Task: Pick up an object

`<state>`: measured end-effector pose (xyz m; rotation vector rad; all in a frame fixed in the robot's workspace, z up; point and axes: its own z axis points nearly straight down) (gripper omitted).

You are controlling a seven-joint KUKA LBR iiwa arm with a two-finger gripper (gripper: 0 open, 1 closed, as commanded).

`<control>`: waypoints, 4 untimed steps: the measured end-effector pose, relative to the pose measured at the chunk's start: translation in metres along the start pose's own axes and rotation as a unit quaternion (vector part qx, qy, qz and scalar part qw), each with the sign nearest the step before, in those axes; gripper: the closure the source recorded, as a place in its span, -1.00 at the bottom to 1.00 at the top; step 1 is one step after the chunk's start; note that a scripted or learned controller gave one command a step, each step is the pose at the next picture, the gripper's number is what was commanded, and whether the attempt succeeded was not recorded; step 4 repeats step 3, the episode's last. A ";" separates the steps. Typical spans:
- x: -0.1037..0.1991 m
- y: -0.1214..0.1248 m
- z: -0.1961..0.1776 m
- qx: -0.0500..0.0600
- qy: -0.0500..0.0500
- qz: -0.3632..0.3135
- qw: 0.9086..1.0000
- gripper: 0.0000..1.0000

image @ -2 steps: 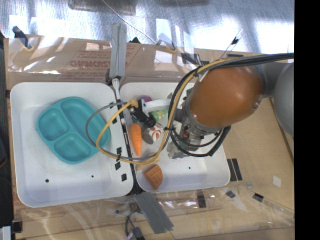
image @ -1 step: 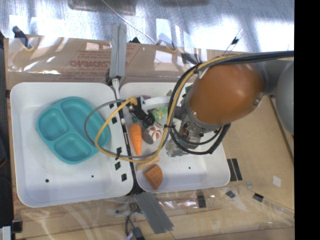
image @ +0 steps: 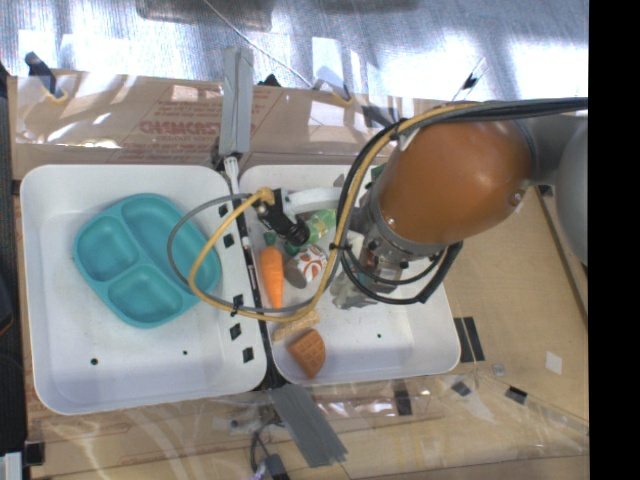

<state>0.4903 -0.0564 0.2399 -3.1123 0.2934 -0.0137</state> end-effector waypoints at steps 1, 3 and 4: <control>0.001 -0.004 -0.009 0.004 0.002 -0.002 1.000 1.00; -0.014 -0.022 0.028 -0.009 -0.006 0.080 0.997 1.00; -0.014 -0.022 0.028 -0.009 -0.006 0.080 0.997 1.00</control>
